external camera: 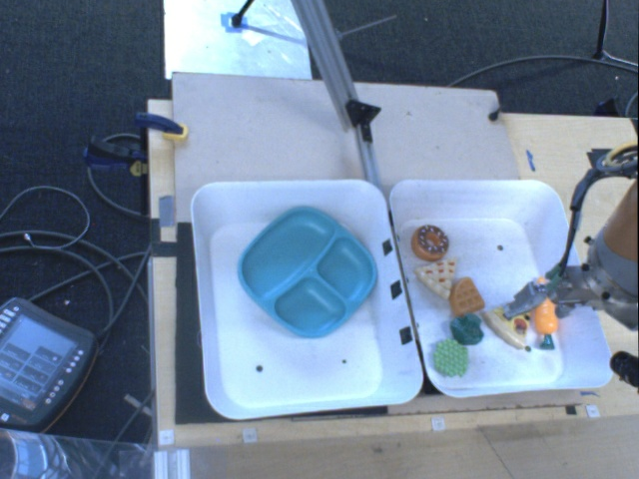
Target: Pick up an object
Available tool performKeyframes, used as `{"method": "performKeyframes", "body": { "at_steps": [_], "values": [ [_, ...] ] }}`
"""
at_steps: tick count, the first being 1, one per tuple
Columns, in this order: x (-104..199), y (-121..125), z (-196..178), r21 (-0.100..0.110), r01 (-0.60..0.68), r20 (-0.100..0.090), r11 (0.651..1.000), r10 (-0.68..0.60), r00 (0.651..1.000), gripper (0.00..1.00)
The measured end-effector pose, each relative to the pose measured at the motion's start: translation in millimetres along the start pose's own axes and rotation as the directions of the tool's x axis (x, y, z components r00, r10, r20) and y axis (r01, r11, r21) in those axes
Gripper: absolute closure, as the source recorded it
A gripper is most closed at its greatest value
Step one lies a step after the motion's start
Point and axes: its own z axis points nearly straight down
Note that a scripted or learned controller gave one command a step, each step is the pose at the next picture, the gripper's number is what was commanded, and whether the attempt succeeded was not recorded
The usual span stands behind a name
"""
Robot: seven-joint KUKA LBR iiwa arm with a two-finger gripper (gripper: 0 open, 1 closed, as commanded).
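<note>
The right bin (pixel 499 208) holds several toy foods. A brown donut (pixel 430 240) lies near its left wall, with a pale wedge (pixel 436 276) and an orange-brown waffle piece (pixel 465 295) just below it. Further down are a dark green piece (pixel 466 329) and a round light green piece (pixel 450 358). A yellow strip (pixel 504 328), an orange piece (pixel 545 318) and a small teal piece (pixel 547 342) lie at the lower right. My gripper (pixel 527 300) reaches in from the right, low over the yellow strip and orange piece.
The left bin (pixel 220 367) carries a blue divided plate (pixel 308 270). A grey pole (pixel 329 48) slants down to the seam between the bins. Cables and a handheld pendant (pixel 35 359) lie on the floor at left.
</note>
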Motion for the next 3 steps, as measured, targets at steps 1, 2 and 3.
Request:
{"method": "performKeyframes", "body": {
  "at_steps": [1, 2, 3],
  "values": [
    [0, 6, 61, 0.001, 0.000, -0.001, 1.000, 0.000, 1.000, 0.00],
    [1, 6, 77, -0.002, -0.001, 0.001, 1.000, 0.001, 1.000, 0.00],
    [0, 8, 66, -0.007, -0.001, 0.003, 1.000, 0.001, 1.000, 1.00]
  ]
}}
